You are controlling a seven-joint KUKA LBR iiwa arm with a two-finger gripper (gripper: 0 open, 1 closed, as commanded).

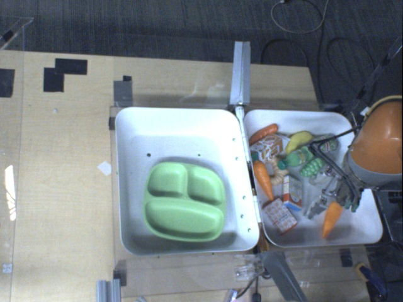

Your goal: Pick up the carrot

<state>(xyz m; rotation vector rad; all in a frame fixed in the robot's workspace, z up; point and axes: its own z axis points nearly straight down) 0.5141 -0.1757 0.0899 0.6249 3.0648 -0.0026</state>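
From left to right, we find one carrot (262, 180) by the right bin's (371, 234) left wall and another carrot (331, 219) beneath the pincer (327, 197), whose state we cannot tell; both look light, stiff, smooth toys, best gripped mid-body.

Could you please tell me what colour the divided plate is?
Light green plastic divided plate, seen in the camera view.

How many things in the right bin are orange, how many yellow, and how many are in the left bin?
Orange carrots: 2 (one by the divider, one near the front)
Yellow banana: 1
Green tray in the left bin: 1
Total: 4
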